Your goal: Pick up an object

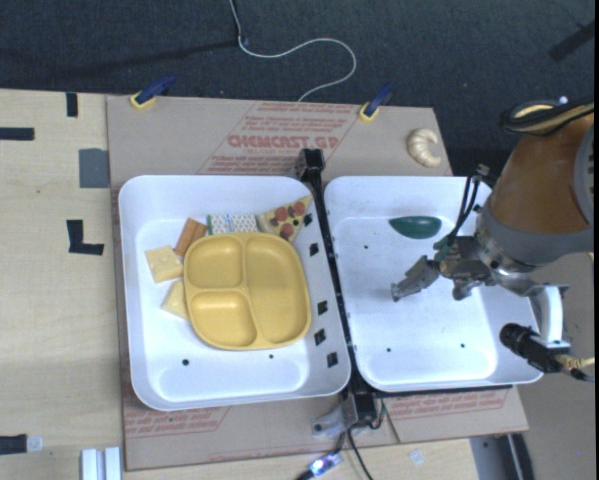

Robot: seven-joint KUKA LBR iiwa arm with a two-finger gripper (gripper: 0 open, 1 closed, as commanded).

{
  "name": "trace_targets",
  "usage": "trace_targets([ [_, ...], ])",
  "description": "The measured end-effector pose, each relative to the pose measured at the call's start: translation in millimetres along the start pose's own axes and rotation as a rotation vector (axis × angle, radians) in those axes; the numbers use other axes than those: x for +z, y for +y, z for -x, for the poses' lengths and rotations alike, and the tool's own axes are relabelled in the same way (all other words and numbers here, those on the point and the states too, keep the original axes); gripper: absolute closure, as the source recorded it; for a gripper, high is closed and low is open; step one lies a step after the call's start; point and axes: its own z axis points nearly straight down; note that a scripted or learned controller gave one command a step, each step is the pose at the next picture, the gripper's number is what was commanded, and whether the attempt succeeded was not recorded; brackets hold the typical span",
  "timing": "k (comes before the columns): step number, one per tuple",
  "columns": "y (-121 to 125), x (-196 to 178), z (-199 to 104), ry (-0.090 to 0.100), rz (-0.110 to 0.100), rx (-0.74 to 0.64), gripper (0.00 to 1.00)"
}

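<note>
In the right bin (pixel 379 368) a dark green rounded object (pixel 416 227) lies near the back wall. My gripper (pixel 429 290) hangs over the middle of that bin, a little in front of and to the right of the green object and apart from it. Its fingers (pixel 409 281) are spread open with nothing between them. The left bin (pixel 139 208) holds a yellow divided plate (pixel 247 290). Around the plate lie small toy foods: pale yellow pieces (pixel 163 264), an orange-brown piece (pixel 190 235) and a pizza-like slice (pixel 289 216).
The two bins meet along a black divider (pixel 324 268). A beige lump (pixel 426 146) sits on the cardboard behind the right bin. Clips (pixel 154 90) hold the cardboard's back edge, and a white cable (pixel 299 53) loops behind it.
</note>
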Motion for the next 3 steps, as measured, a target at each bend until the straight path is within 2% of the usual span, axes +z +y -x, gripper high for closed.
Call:
trace_targets([
  [1,2.7,-5.8,-0.1,-0.002,0.013,-0.004,0.0],
  [3,5.0,121.4,2.0,0.0,0.005,-0.003,0.0],
])
